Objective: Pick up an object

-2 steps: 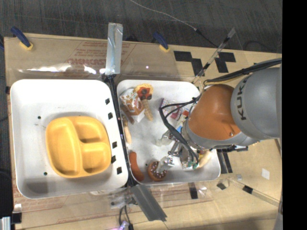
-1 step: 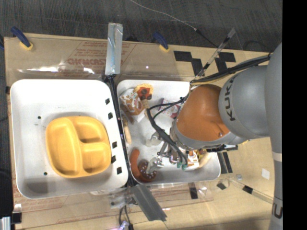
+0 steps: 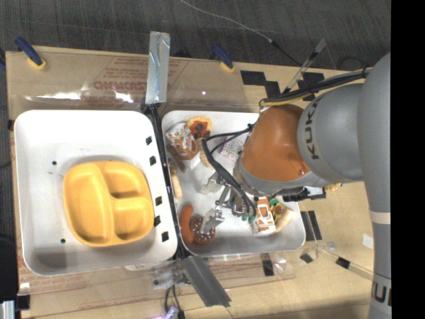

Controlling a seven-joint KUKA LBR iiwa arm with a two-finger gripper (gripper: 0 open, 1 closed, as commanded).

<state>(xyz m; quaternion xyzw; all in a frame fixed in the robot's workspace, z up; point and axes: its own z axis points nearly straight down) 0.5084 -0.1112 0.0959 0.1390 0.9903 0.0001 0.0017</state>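
Right bin (image 3: 292,241) holds the small stuff: brown chocolate donut (image 3: 201,230) near the front left corner, flat; orange-white carton (image 3: 264,218) tilted at front right; printed snack packet (image 3: 181,142) at back left, a brown pastry (image 3: 199,125) just behind it.

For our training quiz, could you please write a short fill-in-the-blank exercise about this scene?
1. The yellow tray lies in the ____ bin.
2. The tray has ____ compartments.
3. The gripper reaches into the ____ bin.
4. The band above the wrist is ____.

Missing words: left; three; right; orange
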